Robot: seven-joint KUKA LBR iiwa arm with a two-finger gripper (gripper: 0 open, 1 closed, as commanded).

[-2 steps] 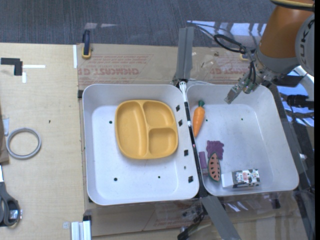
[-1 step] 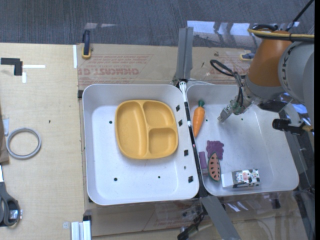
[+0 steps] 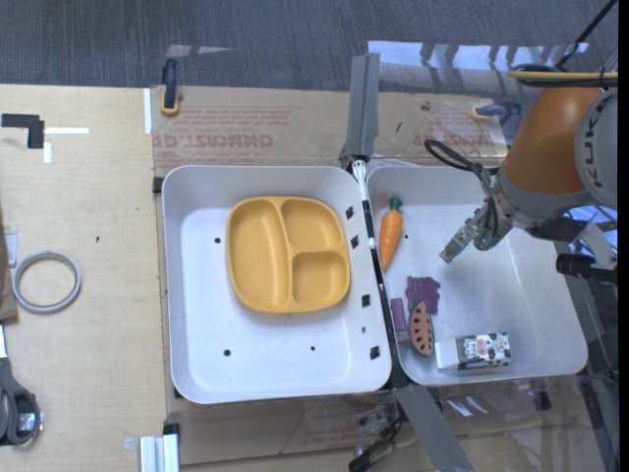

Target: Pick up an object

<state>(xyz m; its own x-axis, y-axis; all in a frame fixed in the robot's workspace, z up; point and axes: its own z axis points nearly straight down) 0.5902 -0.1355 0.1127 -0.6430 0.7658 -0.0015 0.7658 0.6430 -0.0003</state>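
Carrot (image 3: pixel 389 236) left of the end effector (image 3: pixel 454 250) lies near-upright, green tip up; bare bin floor (image 3: pixel 521 293) between; finger state unclear.

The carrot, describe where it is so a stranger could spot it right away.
Look in the right white bin, along its left wall near the top. The carrot lies there, orange with a green tip, above the purple grapes and watermelon slice.
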